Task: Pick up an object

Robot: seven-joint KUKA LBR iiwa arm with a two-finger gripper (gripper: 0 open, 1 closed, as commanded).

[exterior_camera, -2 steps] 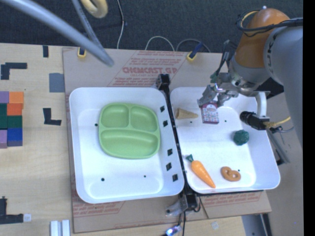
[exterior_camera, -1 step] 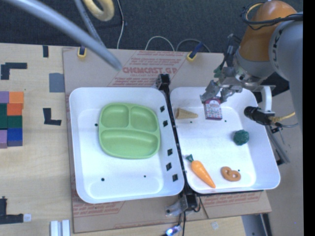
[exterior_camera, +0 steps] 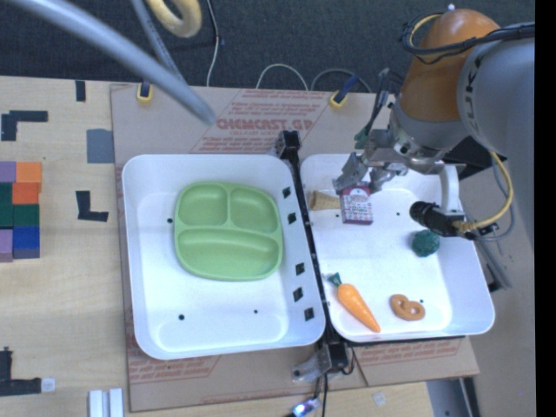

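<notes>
My gripper (exterior_camera: 363,183) hangs over the far left part of the right bin (exterior_camera: 452,307). A small pink carton (exterior_camera: 356,207) sits right under it, its top between the two fingers (exterior_camera: 349,177), so the gripper looks shut on it. Whether the carton rests on the bin floor or is raised I cannot tell. In the same bin an orange carrot (exterior_camera: 358,307) lies near the front left, a brown pretzel (exterior_camera: 407,307) near the front, and a dark green lump (exterior_camera: 426,243) at the right side.
A tan flat piece (exterior_camera: 323,200) lies just left of the carton by the divider (exterior_camera: 300,233). The left bin (exterior_camera: 156,311) holds a green divided plate (exterior_camera: 229,231). Coloured blocks (exterior_camera: 22,211) stand at the far left of the bench.
</notes>
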